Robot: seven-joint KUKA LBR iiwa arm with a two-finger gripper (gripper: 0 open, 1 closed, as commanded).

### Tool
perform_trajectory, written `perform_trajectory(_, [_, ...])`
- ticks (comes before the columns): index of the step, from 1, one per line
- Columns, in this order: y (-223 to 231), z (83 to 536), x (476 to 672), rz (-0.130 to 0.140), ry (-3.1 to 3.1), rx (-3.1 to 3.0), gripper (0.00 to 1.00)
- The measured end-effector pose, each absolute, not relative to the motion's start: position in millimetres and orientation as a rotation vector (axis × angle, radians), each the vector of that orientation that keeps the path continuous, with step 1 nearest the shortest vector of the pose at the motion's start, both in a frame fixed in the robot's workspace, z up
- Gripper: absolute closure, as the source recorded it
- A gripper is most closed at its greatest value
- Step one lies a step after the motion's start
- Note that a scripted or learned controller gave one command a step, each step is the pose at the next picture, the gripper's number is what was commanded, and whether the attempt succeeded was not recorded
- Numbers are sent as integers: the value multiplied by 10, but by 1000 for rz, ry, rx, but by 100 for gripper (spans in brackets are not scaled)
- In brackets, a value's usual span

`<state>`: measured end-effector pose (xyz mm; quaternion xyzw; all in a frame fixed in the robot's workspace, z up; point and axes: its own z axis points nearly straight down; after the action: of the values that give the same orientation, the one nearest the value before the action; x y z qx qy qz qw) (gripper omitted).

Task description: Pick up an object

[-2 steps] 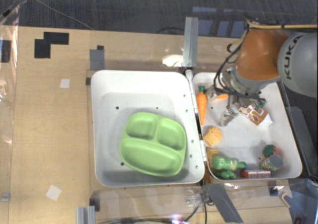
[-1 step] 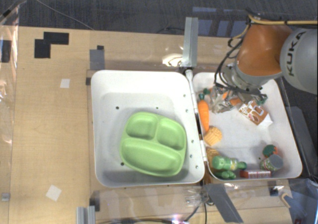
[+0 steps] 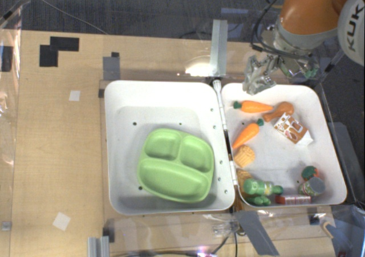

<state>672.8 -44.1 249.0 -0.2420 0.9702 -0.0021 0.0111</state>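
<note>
The metal two-finger gripper (image 3: pixel 258 81) hangs above the far rim of the shallow white right-hand bin (image 3: pixel 324 114), gripping nothing; whether it is released or clenched I cannot tell. Just beyond it in that bin lies a smooth, tapered orange plastic carrot (image 3: pixel 255 106).

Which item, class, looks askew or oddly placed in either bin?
The green divided plate in the left bin sits skewed to the bin's walls. In the right bin, toy foods lie scattered, some crowded into the near corner. Nothing looks spilled or damaged.

Bright, even overhead light fills the scene; glare flares on the bench (image 3: pixel 197 69) behind the left bin (image 3: pixel 114 136), soft shadows pool beneath the green tray (image 3: pixel 177 164), and focus is slightly soft throughout.
</note>
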Motion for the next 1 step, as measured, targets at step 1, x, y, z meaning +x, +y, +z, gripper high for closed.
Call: perform_trajectory(1, [-433,2584,6737,-4,3022,-754,100])
